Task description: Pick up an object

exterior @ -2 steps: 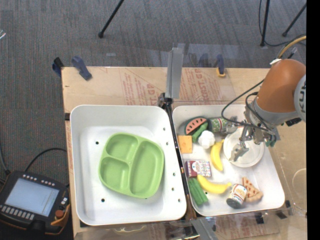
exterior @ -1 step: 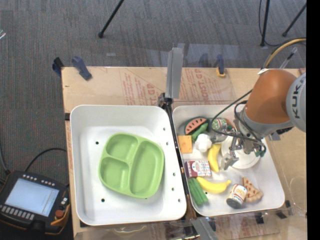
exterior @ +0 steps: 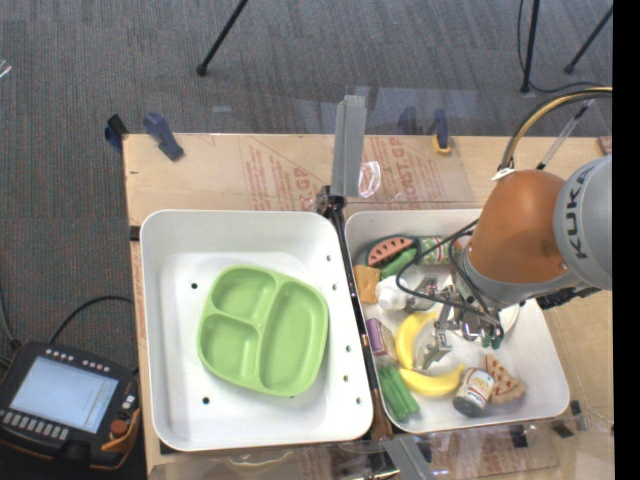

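Reaching in from the right, the arm [exterior: 545, 223] hangs over the right bin [exterior: 548, 353], its orange band above the bin's upper right part. The gripper [exterior: 437, 351] sits low near the bin's middle, just over the banana [exterior: 420, 363] — its fingers look slightly parted, with nothing visibly between them. The banana curves from the bin's middle down toward the lower edge. A green pepper [exterior: 398, 392] lies by the lower left corner, a small can [exterior: 473, 392] and a pizza slice [exterior: 503, 378] near the lower right corner, and a watermelon slice [exterior: 388, 249] by the upper left corner. The left bin [exterior: 165, 268] holds a green divided plate [exterior: 264, 330] at its centre, tilted slightly — three compartments, all bare.
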Motion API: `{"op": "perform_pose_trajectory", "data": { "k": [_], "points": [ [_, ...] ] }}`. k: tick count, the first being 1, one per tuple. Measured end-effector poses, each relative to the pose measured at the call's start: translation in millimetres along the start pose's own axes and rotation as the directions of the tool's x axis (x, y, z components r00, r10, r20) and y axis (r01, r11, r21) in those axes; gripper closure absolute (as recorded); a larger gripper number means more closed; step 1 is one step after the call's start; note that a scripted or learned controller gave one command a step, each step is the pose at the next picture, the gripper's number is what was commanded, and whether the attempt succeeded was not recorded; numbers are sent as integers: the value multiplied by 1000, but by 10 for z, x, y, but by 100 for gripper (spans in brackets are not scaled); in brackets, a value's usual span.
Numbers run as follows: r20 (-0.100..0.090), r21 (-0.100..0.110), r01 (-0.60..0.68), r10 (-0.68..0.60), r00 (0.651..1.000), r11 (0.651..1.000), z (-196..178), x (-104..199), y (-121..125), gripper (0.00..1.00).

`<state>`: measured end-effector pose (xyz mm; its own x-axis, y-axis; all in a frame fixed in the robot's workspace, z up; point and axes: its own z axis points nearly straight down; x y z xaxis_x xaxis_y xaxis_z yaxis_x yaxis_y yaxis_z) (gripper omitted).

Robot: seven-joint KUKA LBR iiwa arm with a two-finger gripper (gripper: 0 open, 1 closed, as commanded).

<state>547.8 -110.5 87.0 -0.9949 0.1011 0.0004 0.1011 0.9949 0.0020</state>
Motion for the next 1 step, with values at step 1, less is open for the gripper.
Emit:
{"op": "perform_pose_trajectory", "data": {
  "k": [1],
  "points": [
    [0, 1, -6, 6, 1000, 1000, -3, 50, 317, 0]
  ]
}}
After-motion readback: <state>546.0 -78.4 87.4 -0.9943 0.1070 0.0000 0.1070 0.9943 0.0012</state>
